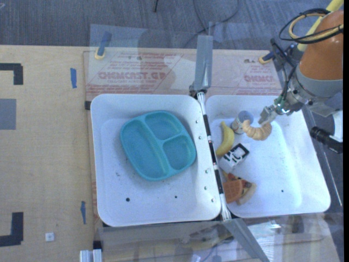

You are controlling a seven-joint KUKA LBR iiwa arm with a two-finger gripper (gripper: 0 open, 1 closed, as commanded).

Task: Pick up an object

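Observation:
My gripper (270, 116) reaches into the right bin (305, 173) from the upper right. It is shut on the right tip of a tan toy croissant (256, 130), which curves down and to the left from it. The croissant's left end overlaps a small round tan piece (238, 126). Just behind that piece lies a grey-blue disc (245, 115). Left of the croissant lies a yellow banana (226, 139), with a black and white block (236, 155) at its lower end. An orange wedge-shaped toy (238, 190) rests near the bin's front left corner.
The left bin (109, 201) holds a teal divided plate (158, 144). A metal divider (210, 152) runs between the two bins. The arm's orange band (324, 59) and its cables (305, 23) hang over the right bin's far right corner.

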